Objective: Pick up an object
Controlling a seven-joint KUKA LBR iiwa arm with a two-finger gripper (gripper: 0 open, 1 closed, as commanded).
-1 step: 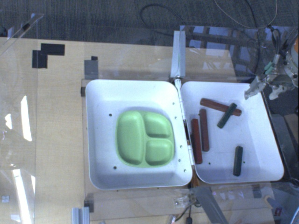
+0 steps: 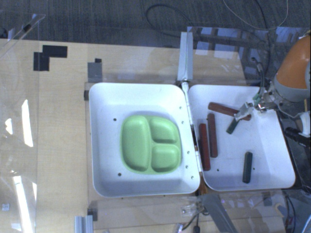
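The right bin [image 2: 272,178] holds several stick-shaped objects. A reddish-brown stick [image 2: 221,108] lies slanted near the bin's back. Two more brown sticks, one [image 2: 212,136] and a longer one [image 2: 204,147], lie lengthwise by the left wall. A dark green stick [image 2: 247,167] rests toward the front right. A short dark green piece [image 2: 232,126] sits slanted just below the gripper [image 2: 244,113]. The gripper hangs low over the right end of the reddish-brown stick, reaching in from the right under the orange band [image 2: 295,67]. Nothing is visibly lifted.
The left bin [image 2: 104,130] holds a green divided plate [image 2: 149,143]. A metal divider [image 2: 185,57] runs back between the bins. Cables [image 2: 252,13] lie on the floor behind, and clamps and brackets line the bench's front edge.
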